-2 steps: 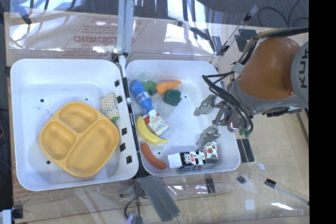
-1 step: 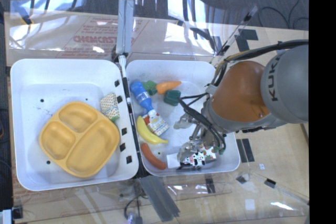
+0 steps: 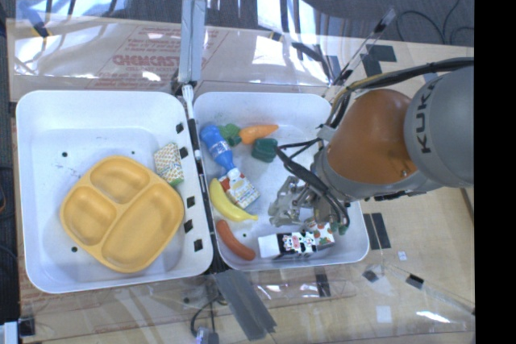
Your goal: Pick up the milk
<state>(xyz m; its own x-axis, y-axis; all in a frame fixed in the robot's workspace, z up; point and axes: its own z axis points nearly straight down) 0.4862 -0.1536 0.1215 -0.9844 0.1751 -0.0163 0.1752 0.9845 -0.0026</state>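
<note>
The milk (image 3: 295, 244) is a small white carton with black cow spots and a red end. It lies on its side near the front wall of the right bin (image 3: 242, 105). My gripper (image 3: 300, 208) hangs just behind and above it, in the right bin's right half. Metal finger parts point down toward the carton, and nothing shows between them. The grey arm with its orange band (image 3: 367, 142) reaches in from the right.
The right bin also holds a blue bottle (image 3: 216, 145), a banana (image 3: 228, 204), a small juice box (image 3: 241, 189), a sausage (image 3: 235, 241), a carrot (image 3: 260, 132) and green pieces (image 3: 264, 148). In the left bin lie a yellow divided plate (image 3: 121, 212) and a patterned packet (image 3: 168, 161).
</note>
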